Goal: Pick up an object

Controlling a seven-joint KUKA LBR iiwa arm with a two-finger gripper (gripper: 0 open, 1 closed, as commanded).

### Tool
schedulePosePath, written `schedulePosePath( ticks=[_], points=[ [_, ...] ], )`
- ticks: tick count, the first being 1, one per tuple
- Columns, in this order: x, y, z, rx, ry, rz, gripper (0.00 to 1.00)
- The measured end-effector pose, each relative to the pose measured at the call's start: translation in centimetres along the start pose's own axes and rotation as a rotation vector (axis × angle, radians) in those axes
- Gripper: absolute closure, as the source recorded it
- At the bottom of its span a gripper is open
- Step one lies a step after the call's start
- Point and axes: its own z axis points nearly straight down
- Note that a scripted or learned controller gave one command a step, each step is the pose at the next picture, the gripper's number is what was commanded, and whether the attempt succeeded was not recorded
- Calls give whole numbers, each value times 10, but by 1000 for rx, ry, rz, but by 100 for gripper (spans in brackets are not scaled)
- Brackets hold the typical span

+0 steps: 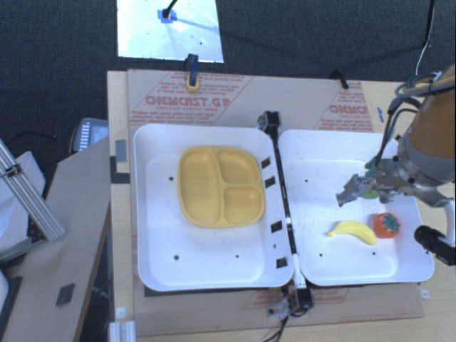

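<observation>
Gripper (354, 191) hangs over the right bin (320, 262), fingers spread apart with nothing between them. Banana (352, 231) lies on the bin floor just below it, a tomato (386, 224) beside. Left bin (153, 262) holds a yellow divided plate (219, 187).

You're looking at a grey arm (427, 155) with a broad orange band above its wrist — rounded, smooth casing. Dark cables (392, 120) loop along its side, thin and curved. At the end sits the gripper (350, 194) — dull metal-grey fingers on a blocky grey mount, with a small patch of green by the base.
</observation>
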Motion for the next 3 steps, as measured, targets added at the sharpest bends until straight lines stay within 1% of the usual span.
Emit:
schedulePosePath(
  ticks=[1, 2, 3],
  points=[
    [0, 1, -3, -7, -1, -1, 0],
    [9, 3, 56, 0, 0, 1, 0],
    [11, 11, 113, 0, 0, 2, 0]
  ],
)
